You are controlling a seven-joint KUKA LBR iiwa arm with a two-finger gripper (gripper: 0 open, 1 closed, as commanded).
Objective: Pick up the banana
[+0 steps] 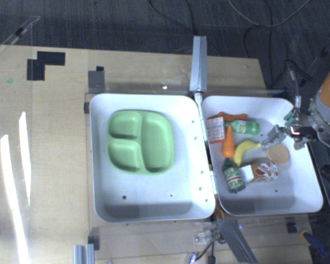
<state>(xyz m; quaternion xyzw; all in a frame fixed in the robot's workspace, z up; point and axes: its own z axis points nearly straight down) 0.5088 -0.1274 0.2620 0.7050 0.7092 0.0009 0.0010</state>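
Right now the curved yellow banana (243, 150) lies in the right shallow white bin (305, 194), near its middle, lengthwise from lower left to upper right. Just to its left is an orange carrot w/ a green top (228, 141), touching or nearly so. Above them, a green bottle on its side (243, 127) and a small white-and-red packet (215, 129) by the bin's left wall. Below the banana: a dark green can w/ a white label (234, 179) and a brown-and-white pouch (263, 171); a round tan disc-shaped item (278, 155) sits to the right.

Grey two-finger gripper (281, 132) hangs over the right bin, just right of the banana's upper end, fingers spread apart, nothing between them; can't tell if the near finger touches the banana.

Left shallow white bin (104, 199) holds a light green sectioned plastic tray (141, 141), well apart from the banana.
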